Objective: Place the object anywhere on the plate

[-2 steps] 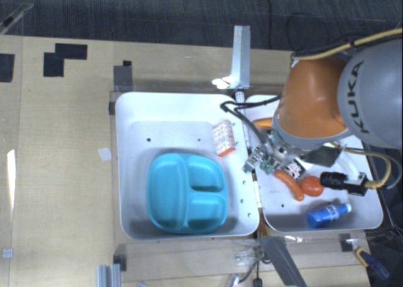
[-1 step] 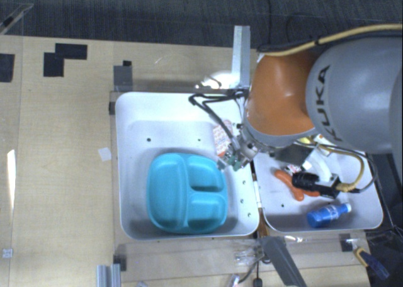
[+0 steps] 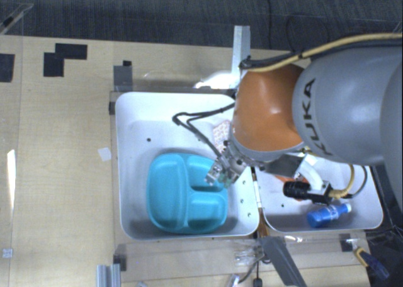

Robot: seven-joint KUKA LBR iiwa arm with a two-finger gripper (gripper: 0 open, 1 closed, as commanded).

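Observation:
A turquoise plate (image 3: pixel 179 194) with divided compartments lies in the left bin (image 3: pixel 135 122), towards its front. My gripper (image 3: pixel 220 175) hangs over the plate's right rim, by the upper right compartment. A small greenish shape shows at its tip, too blurred to identify. The arm's orange band and grey body cover the area behind it.
A pale speckled object (image 3: pixel 221 131) peeks out beside the arm in the left bin. A blue bottle (image 3: pixel 327 214) lies at the front of the right bin (image 3: pixel 371 219). A black cable (image 3: pixel 189 119) loops over the left bin. The arm spans the divider between the bins.

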